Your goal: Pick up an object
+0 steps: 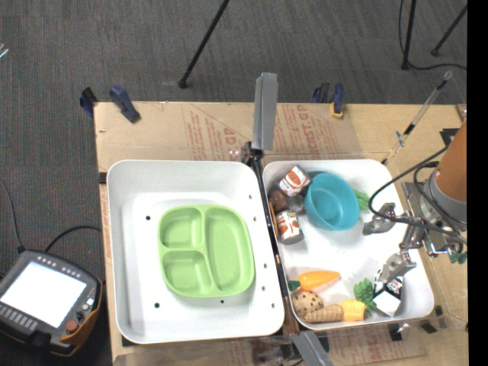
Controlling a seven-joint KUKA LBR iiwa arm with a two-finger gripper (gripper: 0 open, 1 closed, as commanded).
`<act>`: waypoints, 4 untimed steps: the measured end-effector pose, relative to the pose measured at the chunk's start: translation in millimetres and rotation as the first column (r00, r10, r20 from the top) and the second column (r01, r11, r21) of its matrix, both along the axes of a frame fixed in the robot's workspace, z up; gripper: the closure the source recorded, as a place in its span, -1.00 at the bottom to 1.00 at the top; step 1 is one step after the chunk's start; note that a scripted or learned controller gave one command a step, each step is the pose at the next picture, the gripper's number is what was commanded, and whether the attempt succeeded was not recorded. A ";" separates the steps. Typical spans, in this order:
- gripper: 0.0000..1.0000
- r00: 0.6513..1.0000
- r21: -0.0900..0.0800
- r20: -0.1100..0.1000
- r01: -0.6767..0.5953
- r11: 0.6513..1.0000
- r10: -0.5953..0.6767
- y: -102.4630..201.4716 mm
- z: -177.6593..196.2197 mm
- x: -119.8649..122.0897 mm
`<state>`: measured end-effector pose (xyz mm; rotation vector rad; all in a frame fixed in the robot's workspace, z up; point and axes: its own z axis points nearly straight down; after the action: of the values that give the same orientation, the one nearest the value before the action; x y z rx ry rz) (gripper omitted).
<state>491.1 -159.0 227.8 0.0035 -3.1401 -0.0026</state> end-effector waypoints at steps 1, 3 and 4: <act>-1.00 0.998 0.004 -0.010 -0.058 0.998 0.058 28.8 -106.8 69.2; 1.00 0.996 -0.007 0.007 -0.092 0.996 0.092 39.9 -123.9 120.6; 1.00 0.962 -0.002 -0.009 0.274 0.962 -0.274 4.1 -137.8 126.9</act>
<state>618.0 -154.8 90.0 -0.4293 -3.1015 -0.0012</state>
